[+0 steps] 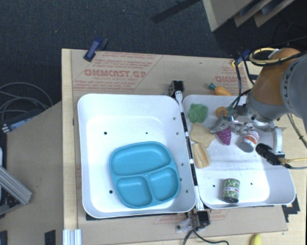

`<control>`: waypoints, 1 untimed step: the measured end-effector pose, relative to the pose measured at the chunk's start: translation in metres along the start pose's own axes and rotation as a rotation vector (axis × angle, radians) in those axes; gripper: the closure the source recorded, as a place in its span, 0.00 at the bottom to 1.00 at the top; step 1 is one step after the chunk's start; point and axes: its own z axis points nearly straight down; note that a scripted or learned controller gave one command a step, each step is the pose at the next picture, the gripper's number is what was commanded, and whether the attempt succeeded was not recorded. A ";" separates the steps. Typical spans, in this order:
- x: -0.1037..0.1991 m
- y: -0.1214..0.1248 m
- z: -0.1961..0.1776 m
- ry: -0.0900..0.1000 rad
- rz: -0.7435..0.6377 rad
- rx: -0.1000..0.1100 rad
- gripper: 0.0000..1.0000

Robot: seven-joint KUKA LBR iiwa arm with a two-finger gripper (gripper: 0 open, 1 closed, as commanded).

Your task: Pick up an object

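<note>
Jaws (225, 123) over purple grapes (224, 135), green leaf (197, 113), bread (201, 134) beside

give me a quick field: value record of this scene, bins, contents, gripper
left bin: holds a blue divided tray
right bin: holds several small items
green item: far left corner of right bin
tan pieces: along right bin's left wall
purple grapes: mid right bin, just below the gripper
green can: near edge of right bin
red and white can: right of the grapes
gripper: low over right bin, above grapes; grasp unclear
outside bins: yellow item at bench's near edge
</note>
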 end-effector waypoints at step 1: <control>0.001 0.001 -0.010 0.000 0.000 -0.003 1.00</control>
